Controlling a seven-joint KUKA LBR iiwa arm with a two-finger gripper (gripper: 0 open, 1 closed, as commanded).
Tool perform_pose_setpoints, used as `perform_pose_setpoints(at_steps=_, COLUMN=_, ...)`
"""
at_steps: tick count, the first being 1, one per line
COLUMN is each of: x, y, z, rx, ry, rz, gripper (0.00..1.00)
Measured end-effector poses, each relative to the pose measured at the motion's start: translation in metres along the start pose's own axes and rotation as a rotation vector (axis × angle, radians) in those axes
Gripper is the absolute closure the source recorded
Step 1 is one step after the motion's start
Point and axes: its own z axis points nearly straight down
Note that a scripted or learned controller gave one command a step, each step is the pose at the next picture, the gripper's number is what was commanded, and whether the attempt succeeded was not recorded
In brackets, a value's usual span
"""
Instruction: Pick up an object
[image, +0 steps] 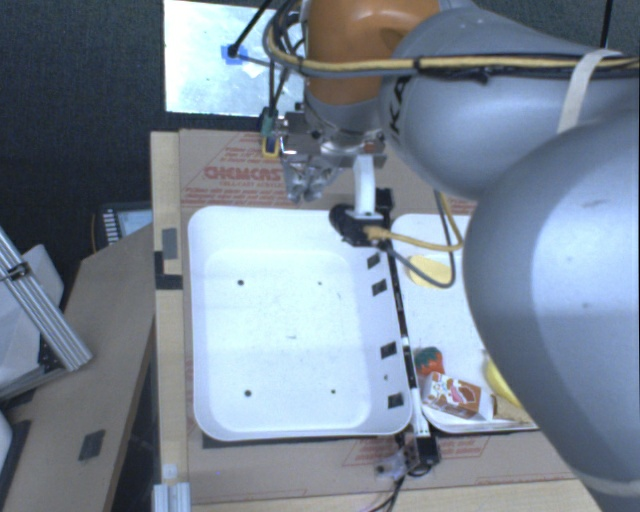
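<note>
Where the arm (520, 250) looms, the right bin (445, 300) (1 of 2) lies half hidden.

I work in a robotics lab, not a home or a shop. My bench (170, 330) is topped with plain cardboard sheet (235, 170) printed with red lettering, and two shallow white bins (200, 300) sit on it side by side, joined by a strip with black clips (385, 350). Bare yellow cables (430, 243) run across my own grey arm (540, 250). A slotted aluminium rail (45, 315) leans at the left, against dark walls.
</note>
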Motion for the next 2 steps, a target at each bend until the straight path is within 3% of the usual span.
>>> perform_pose_setpoints(at_steps=1, x=0.049, y=-0.011, z=-0.081, rx=-0.02, ry=0.009, rz=-0.012, gripper=1.0)
perform_pose_setpoints(at_steps=2, x=0.045, y=0.001, z=0.011, rx=-0.006, ry=0.002, rz=-0.004, gripper=1.0)
